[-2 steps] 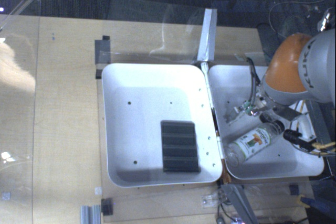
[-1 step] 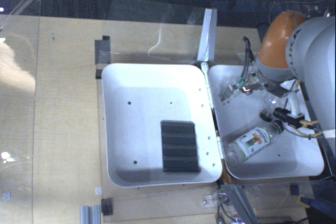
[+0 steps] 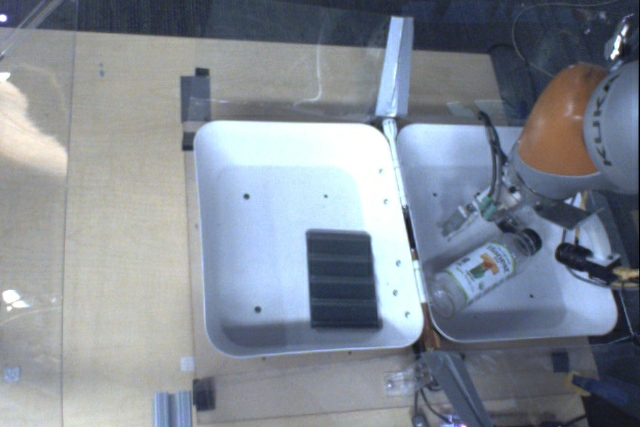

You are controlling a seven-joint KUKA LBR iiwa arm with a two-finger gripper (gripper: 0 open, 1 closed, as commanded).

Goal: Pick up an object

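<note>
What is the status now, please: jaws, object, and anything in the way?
Gripper low in right bin, jaw state unclear. Clear bottle lying just below it, not held. Black ridged block in left bin, untouched.

No legible text; the bottle (image 3: pixel 478 275) label's orange and green print too small to read.
</note>
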